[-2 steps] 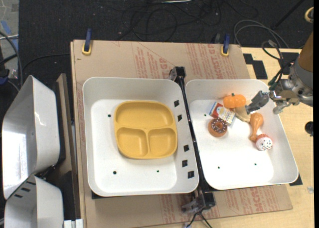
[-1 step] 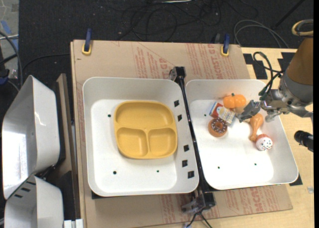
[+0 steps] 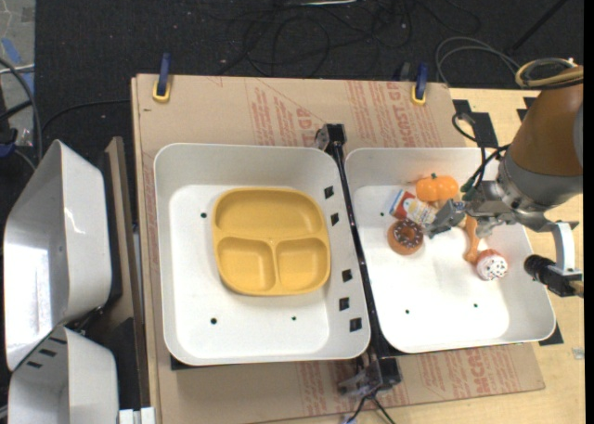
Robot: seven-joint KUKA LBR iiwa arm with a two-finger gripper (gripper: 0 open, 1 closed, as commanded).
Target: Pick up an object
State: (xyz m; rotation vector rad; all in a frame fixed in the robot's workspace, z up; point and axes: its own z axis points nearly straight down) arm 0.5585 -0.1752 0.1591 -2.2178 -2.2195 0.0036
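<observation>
Orange pumpkin (image 3: 436, 188) just beside gripper (image 3: 452, 215) | right bin (image 3: 455, 325) | gripper's grip state: cannot tell

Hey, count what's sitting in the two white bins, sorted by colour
Yellow: 1, the divided tray
Orange: 2, the small pumpkin and the carrot-like piece
Brown: 1, the donut
White: 1, the speckled ball
Total: 5

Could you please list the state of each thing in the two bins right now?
Yellow divided plate: upright in the left bin, compartments bare.
Orange pumpkin: resting in the right bin.
Brown donut: lying flat.
White die: resting on the bin floor.
Gripper: low beside the pumpkin.
</observation>
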